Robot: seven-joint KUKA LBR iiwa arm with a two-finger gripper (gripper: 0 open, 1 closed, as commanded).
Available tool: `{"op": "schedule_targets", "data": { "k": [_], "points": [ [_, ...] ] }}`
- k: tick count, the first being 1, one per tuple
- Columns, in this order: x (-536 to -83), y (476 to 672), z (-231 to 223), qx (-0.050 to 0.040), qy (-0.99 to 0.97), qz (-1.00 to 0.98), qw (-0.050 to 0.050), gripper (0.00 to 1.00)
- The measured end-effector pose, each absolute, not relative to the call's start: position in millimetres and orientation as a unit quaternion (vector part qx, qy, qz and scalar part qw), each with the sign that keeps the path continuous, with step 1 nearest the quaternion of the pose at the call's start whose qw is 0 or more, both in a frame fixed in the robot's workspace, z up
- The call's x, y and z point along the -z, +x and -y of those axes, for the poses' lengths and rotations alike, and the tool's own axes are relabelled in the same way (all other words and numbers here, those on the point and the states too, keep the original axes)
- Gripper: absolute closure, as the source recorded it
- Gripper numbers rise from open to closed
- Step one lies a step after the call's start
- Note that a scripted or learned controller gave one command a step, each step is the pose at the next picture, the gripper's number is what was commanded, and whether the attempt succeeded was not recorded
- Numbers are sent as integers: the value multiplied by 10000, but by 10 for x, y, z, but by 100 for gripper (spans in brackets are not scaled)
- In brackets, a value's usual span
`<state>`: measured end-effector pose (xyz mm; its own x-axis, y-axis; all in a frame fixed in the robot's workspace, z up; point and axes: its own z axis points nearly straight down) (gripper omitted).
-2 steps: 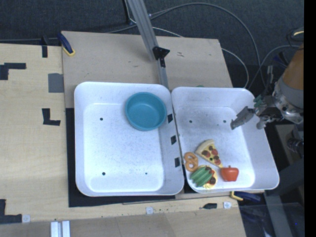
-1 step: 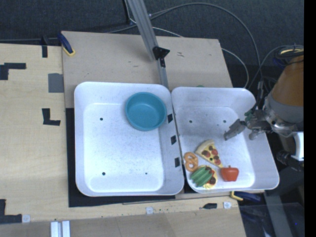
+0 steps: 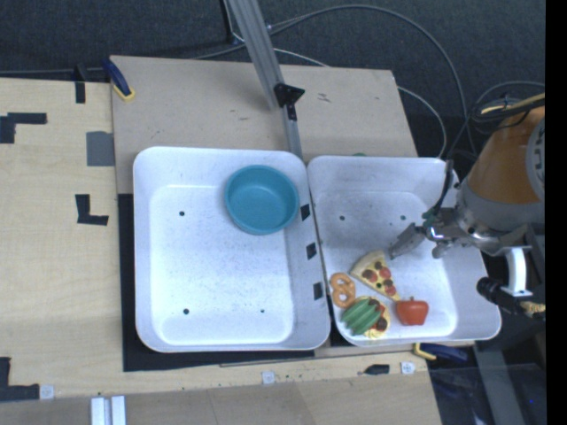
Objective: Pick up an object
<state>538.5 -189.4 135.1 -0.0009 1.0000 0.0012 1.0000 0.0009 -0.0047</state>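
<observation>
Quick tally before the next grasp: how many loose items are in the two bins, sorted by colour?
Blue: 1, the bowl in the left bin
Orange-brown: 1, the pretzel
Yellow with red: 1, the pizza slice
Green: 1, the green toy food
Red: 1, the tomato
Total: 5

Two white bins are seen, the left bin (image 3: 168, 264) and the right bin (image 3: 372, 202), both speckled with fine dark flecks. A solid teal-blue bowl (image 3: 260, 199) is shown in the left one. At the lower right of the frame, a yellow pizza slice (image 3: 376, 273) dotted with red rounds, an orange-brown pretzel (image 3: 342, 286), a green piece (image 3: 360, 314) on yellow and a red tomato-like piece (image 3: 412, 311) with a green top are seen. The counter (image 3: 195, 104) is tan, marked with dark tape at the left. The arm's band (image 3: 505, 171) is orange; the tool (image 3: 416, 237) is grey.
</observation>
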Motion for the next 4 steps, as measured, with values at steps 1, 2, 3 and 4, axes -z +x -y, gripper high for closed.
{"op": "schedule_targets", "data": {
  "k": [1,2,3,4],
  "points": [
    [-914,5401,1895,13,-7069,7073,-19,0],
    [-1030,5413,1886,22,-7063,7079,-31,100],
    [-1627,5429,1956,10,-7070,7072,-19,100],
    [-2045,5451,1957,7,-7069,7073,-12,100]
  ]
}}
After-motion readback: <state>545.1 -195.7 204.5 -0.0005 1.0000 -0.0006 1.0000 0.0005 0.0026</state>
